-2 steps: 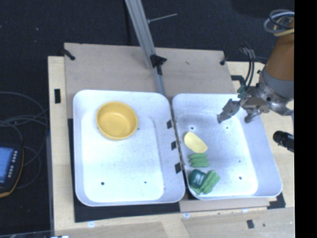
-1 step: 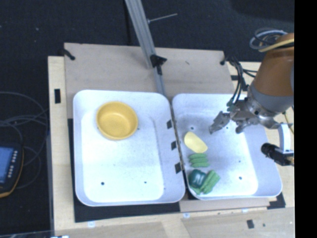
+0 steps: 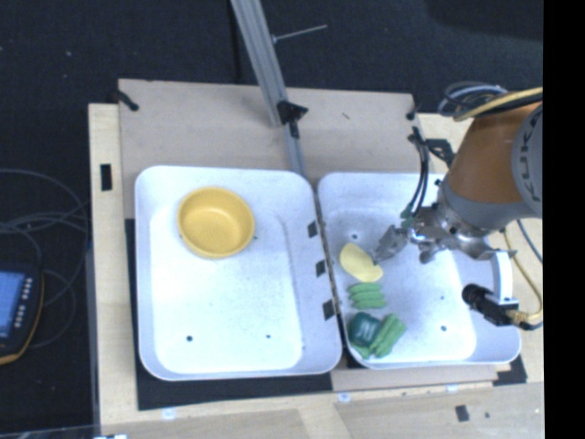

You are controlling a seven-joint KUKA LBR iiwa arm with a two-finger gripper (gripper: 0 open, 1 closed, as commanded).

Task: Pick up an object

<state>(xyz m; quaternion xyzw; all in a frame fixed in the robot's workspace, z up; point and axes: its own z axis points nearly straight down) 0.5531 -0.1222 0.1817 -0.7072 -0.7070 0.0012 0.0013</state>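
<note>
Green first: seeing a pod-shaped piece (image 3: 389, 333) lying at the near edge of the right bin (image 3: 448, 337), leaning against a dark green block (image 3: 362, 325) on its left. Moving a little farther, finding a ribbed green piece (image 3: 366, 294) lying flat, just beyond the block and apart from it. Next, farther again, noting a yellow lump (image 3: 361, 263) resting close to the bin's left wall, just beyond the ribbed piece.

Seeing the gripper (image 3: 407, 243) hanging just right of that yellow lump, above the bin floor, and gripping nothing visible; not being able to tell whether the claw is open or closed. Tracing the arm (image 3: 494, 158) reaching in from the right, its orange band covering the far right corner of the bin.

Crowding the lump: the bin wall on its left, the ribbed piece on its near side, the gripper on its right.

Looking left, finding a yellow bowl (image 3: 217, 222) sitting upright in the far half of the left bin (image 3: 228, 318), well apart from everything else. Farthest, seeing a grey metal rail (image 3: 260, 48) slanting away from between the two bins.
</note>
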